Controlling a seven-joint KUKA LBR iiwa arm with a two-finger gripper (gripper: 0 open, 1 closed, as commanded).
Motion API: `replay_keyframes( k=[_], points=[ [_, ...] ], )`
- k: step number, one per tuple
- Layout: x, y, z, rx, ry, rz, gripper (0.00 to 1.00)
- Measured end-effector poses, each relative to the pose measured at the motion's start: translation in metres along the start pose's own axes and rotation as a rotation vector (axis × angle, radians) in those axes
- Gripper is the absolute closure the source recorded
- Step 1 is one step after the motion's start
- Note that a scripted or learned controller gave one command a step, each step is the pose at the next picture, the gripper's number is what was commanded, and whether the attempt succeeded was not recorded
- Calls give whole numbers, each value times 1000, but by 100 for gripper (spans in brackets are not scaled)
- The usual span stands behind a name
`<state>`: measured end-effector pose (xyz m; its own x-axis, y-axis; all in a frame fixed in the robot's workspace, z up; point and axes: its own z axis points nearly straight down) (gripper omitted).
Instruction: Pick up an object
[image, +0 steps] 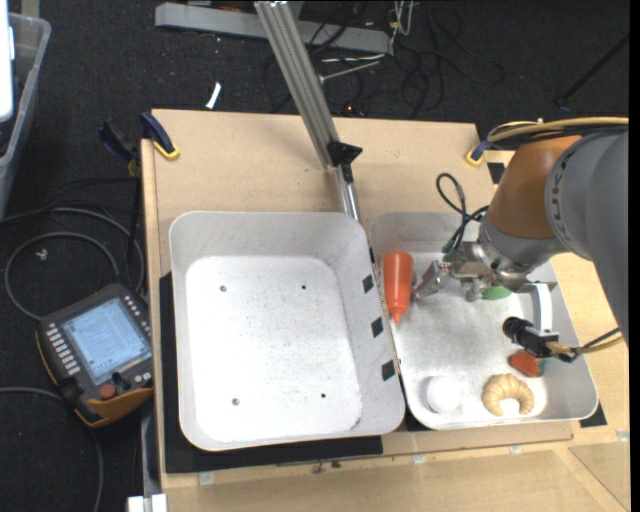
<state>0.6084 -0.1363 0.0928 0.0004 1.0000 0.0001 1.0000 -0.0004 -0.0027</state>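
In the right bin (580, 400), an orange carrot-shaped object (398, 283) lies against the left wall. My gripper (434, 281) hovers just right of it, pointing toward it, with nothing visibly held. A small green object (495, 293) peeks out from under the wrist. Near the bin's front lie a tan croissant-shaped object (509, 394), a white round object (444, 394) and a small red object (525, 363).
The left bin (190, 240) sits beside the right one, their walls meeting by the carrot. A slanted metal pole (305, 85) crosses the back of the bench. A teach pendant (95, 350) lies off the bench at left.
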Motion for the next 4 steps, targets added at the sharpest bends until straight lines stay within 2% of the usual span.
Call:
replay_keyframes(
  k=[1,4],
  points=[
    [0,1,-13,-4,0,1,100],
    [-13,6,-145,-9,-2,-2,100]
  ],
)
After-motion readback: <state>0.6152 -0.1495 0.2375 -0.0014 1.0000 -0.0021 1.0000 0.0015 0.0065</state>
